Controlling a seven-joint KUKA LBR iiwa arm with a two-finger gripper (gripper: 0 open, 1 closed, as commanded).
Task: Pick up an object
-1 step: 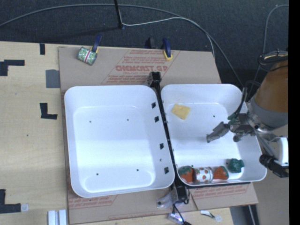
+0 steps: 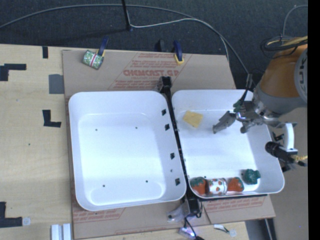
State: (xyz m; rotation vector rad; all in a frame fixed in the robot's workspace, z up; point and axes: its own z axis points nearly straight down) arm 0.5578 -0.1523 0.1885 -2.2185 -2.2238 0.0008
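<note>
Along the near wall of the right bin (image 2: 260,159) sits a row of 4 small toys — an orange-and-green one (image 2: 199,185), a white spotted one (image 2: 217,186), an orange one (image 2: 235,185) and a green one (image 2: 250,175). Farther back lies a yellow block (image 2: 192,118), alone on the bin floor. It looks light, perhaps soft like sponge, so an easy squeeze across its 2 short sides should do. The gripper (image 2: 231,121) hovers just right of it, holding nothing — whether its fingers are spread, I cannot tell. The left bin (image 2: 120,149) adjoins on the tabletop (image 2: 30,149).
</note>
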